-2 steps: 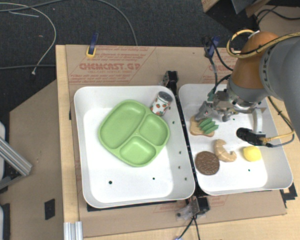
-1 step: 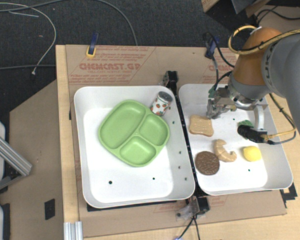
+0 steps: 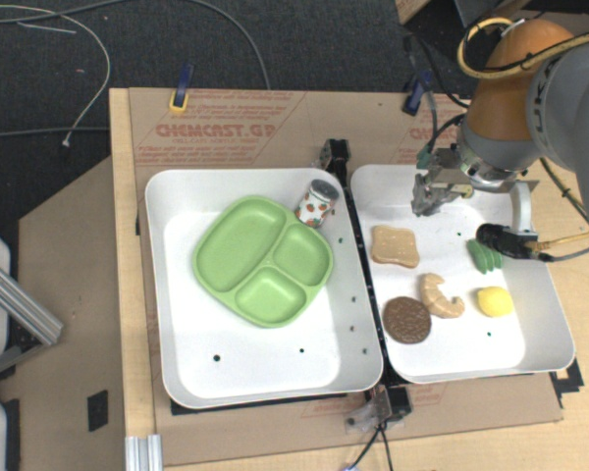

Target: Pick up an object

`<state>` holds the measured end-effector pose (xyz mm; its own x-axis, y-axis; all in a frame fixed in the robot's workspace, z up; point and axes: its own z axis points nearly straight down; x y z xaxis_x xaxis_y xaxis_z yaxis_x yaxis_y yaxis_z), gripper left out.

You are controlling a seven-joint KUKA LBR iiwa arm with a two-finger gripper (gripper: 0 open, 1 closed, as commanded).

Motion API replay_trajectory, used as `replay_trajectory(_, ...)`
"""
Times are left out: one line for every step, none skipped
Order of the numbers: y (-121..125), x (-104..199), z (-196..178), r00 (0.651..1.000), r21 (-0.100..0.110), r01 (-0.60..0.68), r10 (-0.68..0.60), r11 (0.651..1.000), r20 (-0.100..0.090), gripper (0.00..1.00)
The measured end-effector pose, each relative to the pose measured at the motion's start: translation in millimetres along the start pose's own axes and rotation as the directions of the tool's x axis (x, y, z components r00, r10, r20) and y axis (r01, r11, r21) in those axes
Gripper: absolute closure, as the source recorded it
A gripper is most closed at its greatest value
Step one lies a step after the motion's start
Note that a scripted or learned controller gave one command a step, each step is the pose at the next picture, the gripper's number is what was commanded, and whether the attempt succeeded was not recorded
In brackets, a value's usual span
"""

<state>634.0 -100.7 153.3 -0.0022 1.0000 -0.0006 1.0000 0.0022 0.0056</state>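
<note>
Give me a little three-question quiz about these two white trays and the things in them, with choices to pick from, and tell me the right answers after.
1. Where is the green plate?
A. In the left tray
B. In the right tray
C. On the floor

2. What colour is the lemon?
A. Red
B. Yellow
C. Blue

3. How does the small cup sit?
A. Tipped against the green plate's far edge
B. Upside down in the right tray
C. Stacked on the toast

Answers: 1 A, the plate lies in the left tray. 2 B, the lemon near the right tray's edge is yellow. 3 A, the cup leans beside the plate's upper corner, while the toast lies alone.
</note>
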Motion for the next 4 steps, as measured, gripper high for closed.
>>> replay_trajectory(4.8,6.0,-46.2,1.000,-0.001,0.000,0.000,1.000,0.000,1.00)
replay_trajectory(6.5,6.1,-100.9,1.000,-0.001,-0.001,0.001,1.000,0.000,1.00)
replay_trajectory(-14.8,54.3,-85.4,1.000,0.010,0.002,-0.002,1.000,-0.003,1.00)
replay_trajectory(-35.8,98.2,-77.1,1.000,0.010,0.002,-0.002,1.000,-0.003,1.00)
